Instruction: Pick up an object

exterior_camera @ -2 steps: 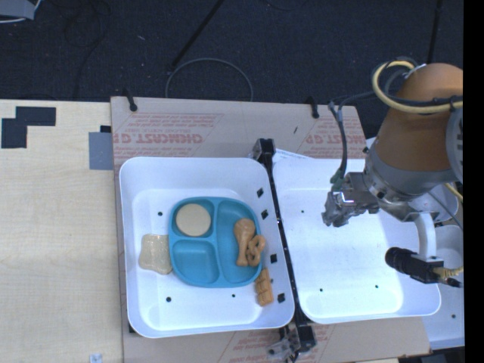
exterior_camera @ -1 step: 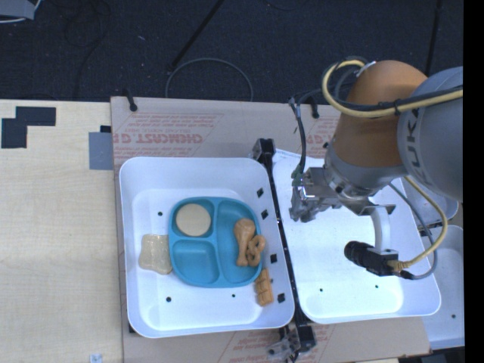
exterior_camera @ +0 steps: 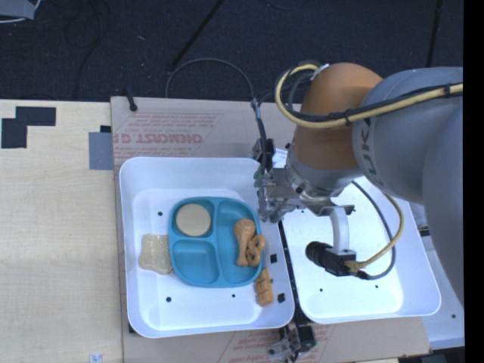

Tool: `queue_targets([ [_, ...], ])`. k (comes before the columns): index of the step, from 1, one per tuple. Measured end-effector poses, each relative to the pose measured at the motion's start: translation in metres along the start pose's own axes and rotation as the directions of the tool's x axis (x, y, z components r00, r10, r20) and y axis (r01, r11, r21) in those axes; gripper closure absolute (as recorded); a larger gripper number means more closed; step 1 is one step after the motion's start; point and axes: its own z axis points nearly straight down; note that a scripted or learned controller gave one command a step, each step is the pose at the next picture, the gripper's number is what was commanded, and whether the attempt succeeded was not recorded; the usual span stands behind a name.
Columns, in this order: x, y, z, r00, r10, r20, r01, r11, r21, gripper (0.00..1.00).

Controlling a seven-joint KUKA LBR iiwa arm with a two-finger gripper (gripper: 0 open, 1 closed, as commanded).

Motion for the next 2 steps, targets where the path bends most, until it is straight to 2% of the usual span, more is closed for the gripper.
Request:
queue_targets([
  [1,0.0402,0.015,-0.0007,1.0,0.001,0.002,-0.001,1.0,-0.004,1.0],
  [2,0.0394,0.014,-0.0006,1.0,0.002,0.002,-0.002,1.0,-0.002,0.0],
])
